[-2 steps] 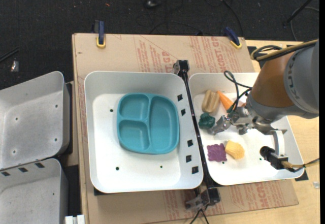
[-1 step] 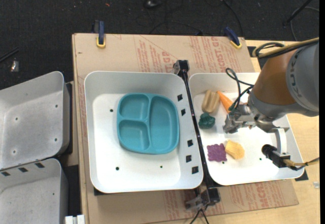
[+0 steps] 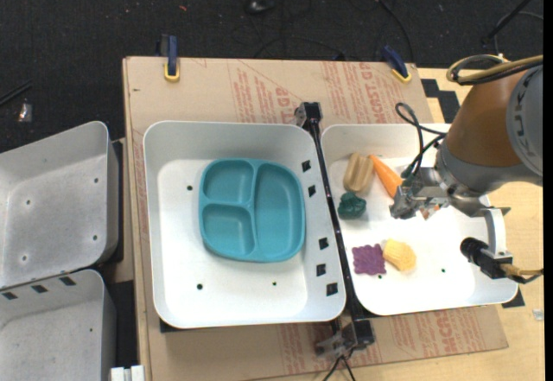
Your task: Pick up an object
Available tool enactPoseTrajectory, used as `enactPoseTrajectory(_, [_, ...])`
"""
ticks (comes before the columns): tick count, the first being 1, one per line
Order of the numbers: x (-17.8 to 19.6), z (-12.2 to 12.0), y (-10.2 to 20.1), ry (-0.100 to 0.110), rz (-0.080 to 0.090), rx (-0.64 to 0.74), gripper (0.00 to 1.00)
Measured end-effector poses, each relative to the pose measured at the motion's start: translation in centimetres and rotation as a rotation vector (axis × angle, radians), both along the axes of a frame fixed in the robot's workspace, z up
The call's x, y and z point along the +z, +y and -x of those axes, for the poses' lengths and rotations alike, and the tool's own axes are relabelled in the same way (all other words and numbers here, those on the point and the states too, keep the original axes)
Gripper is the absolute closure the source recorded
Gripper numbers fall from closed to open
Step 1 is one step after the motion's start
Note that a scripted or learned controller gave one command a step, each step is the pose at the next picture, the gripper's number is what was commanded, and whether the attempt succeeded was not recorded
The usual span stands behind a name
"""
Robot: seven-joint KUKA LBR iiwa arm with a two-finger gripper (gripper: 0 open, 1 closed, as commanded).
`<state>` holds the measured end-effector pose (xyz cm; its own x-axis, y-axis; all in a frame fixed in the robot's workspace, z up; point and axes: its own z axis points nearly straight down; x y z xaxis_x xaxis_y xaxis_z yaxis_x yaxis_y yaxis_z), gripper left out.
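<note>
The right bin (image 3: 449,284) holds several small items: a tan bread-like piece (image 3: 357,172), an orange carrot (image 3: 386,174), a dark green lump (image 3: 352,206), a purple piece (image 3: 369,260) and a yellow piece (image 3: 399,255). My gripper (image 3: 406,205) hangs low over the middle of this bin, just right of the carrot's lower end and above the yellow piece. Nothing is visibly held in it.
The left bin (image 3: 173,284) contains a teal divided plate (image 3: 252,210). A black divider with clips (image 3: 328,224) runs between the bins. Grey trays (image 3: 52,198) lie off the bench at the left. A black fitting (image 3: 486,258) sits at the right bin's right side.
</note>
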<state>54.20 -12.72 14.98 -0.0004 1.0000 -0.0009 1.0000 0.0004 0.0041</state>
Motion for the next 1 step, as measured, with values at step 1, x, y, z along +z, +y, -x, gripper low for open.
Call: enactPoseTrajectory(1, [5.22,-0.84,0.81,-0.002,0.000,0.003,1.00])
